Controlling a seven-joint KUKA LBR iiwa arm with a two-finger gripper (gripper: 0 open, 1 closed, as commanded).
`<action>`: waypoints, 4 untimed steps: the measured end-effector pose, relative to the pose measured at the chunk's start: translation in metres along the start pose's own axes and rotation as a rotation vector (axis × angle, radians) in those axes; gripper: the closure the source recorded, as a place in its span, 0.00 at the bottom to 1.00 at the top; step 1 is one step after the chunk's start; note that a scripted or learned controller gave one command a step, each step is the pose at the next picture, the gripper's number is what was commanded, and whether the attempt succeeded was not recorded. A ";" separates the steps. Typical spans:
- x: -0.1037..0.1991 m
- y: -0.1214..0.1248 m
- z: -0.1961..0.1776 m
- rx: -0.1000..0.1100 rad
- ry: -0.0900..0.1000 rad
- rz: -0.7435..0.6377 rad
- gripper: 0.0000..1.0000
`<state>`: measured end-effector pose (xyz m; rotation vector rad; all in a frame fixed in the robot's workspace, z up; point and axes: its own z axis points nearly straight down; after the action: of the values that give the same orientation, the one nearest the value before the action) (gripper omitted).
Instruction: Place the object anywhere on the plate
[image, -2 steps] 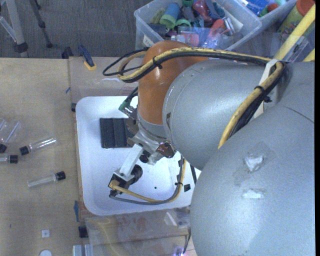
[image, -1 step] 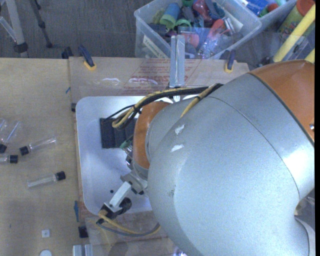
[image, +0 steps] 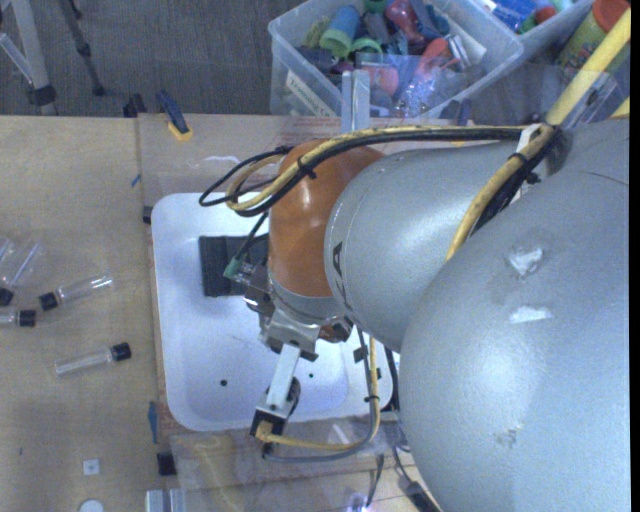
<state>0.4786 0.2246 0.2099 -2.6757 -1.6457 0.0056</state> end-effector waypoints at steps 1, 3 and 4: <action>0.008 0.018 0.105 0.003 -0.001 0.580 1.00; 0.000 0.000 -0.059 -0.001 0.000 -0.114 1.00; 0.020 0.038 -0.225 -0.001 0.001 -0.137 1.00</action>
<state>0.5223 0.2256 0.4344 -2.5566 -1.8254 0.0033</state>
